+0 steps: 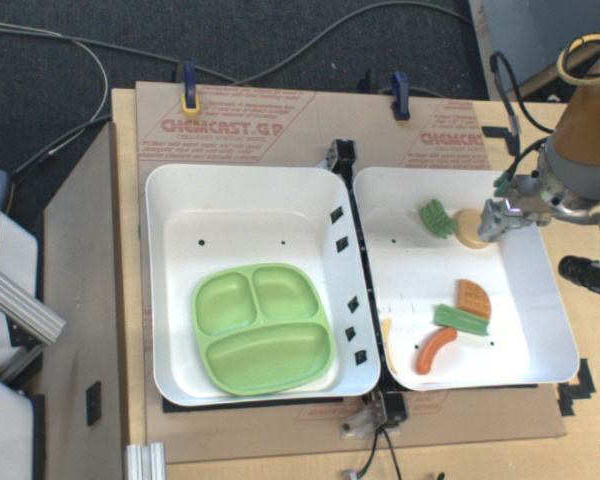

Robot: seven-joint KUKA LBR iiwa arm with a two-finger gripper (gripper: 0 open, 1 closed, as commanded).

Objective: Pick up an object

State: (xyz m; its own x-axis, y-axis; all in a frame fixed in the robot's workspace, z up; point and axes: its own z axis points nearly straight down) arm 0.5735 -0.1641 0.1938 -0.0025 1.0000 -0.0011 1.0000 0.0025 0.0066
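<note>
While whether the gripper (497,220) is clamped is unclear, five toy foods (462,319) occupy the right bin (540,298); one green tray (263,326) lies lower left.

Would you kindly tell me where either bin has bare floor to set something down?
Left bin: the back strip behind the green divided plate is bare. Right bin: the middle band between the green toy and the waffle piece is free. The front right corner is crowded, and the claw sits by the tan disc.

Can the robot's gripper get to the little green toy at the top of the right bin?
Probably yes. The gripper sits just beside the small green toy in the right white bin, with a round tan piece lying between them; nothing covers the toy.
</note>
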